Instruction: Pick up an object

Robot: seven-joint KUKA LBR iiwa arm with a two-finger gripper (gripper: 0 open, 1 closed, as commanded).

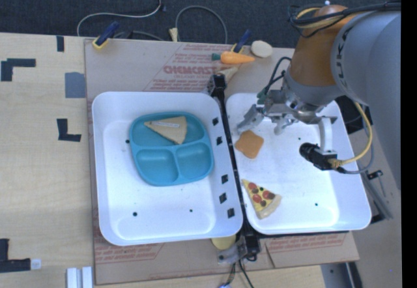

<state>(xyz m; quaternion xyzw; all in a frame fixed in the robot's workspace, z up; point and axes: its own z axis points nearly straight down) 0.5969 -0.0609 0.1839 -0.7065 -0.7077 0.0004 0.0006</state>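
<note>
My gripper (pixel 266 122) hangs over the right bin (pixel 339 215), near its upper left part, with its two grey fingers spread open and nothing between them. Just below and left of the fingers lies an orange-brown toast-like piece (pixel 249 144) on the bin floor. A toy pizza slice (pixel 261 198) with red dots lies lower in the same bin. In the left bin (pixel 111 208) sits a blue divided plate (pixel 172 148) bearing a tan sandwich wedge (pixel 168 128).
The grey arm with its orange band (pixel 319 45) covers the right bin's upper right. A black cable connector (pixel 317 156) hangs over the right bin. Behind the bins lie a toy carrot (pixel 236 57) and a pale egg-like item (pixel 262 49).
</note>
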